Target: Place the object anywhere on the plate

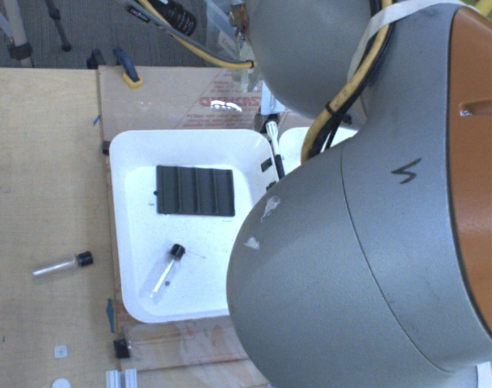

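Observation:
A dark ribbed rectangular plate (195, 191) lies flat in the upper part of the left white bin (132, 156). Below it in the same bin rests a clear tube with a black cap (166, 272), lying at a slant and apart from the plate. The big grey arm (367, 241) with its orange band covers the right half of the camera view and hides most of the right bin (290, 142).
A second clear tube with a black cap (61, 265) lies on the wooden bench left of the bins. Small clear and black parts (120, 362) sit by the bin's lower left corner. Yellow and black cables (181, 31) run along the top.

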Robot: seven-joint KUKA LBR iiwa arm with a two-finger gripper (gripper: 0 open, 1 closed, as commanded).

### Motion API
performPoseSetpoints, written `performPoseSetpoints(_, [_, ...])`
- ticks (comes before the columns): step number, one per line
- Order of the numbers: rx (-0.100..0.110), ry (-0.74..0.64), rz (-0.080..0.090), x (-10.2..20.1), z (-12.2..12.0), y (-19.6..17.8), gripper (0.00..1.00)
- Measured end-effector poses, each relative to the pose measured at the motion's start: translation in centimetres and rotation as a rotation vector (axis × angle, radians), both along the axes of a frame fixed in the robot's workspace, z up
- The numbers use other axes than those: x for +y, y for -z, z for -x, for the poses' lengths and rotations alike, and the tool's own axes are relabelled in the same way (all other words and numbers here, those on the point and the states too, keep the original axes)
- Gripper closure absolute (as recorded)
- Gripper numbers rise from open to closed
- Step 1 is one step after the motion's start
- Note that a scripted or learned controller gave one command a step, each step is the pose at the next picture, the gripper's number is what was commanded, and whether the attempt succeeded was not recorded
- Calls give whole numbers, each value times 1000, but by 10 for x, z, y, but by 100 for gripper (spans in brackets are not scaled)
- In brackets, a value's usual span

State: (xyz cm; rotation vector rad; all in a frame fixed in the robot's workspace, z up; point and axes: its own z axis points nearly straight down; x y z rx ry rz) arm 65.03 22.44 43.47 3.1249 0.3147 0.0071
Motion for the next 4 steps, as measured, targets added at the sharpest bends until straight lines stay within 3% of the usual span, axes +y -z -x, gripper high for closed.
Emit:
performPoseSetpoints(1, [9, -24, 0, 1, 39, 340, 100])
performPoseSetpoints(2, [12, -194, 0, 0, 92, 319, 100])
performPoseSetpoints(3, [4, 1, -2, -29, 41, 348, 100])
performPoseSetpoints(4, [10, -474, 1, -52, 22, 281, 100])
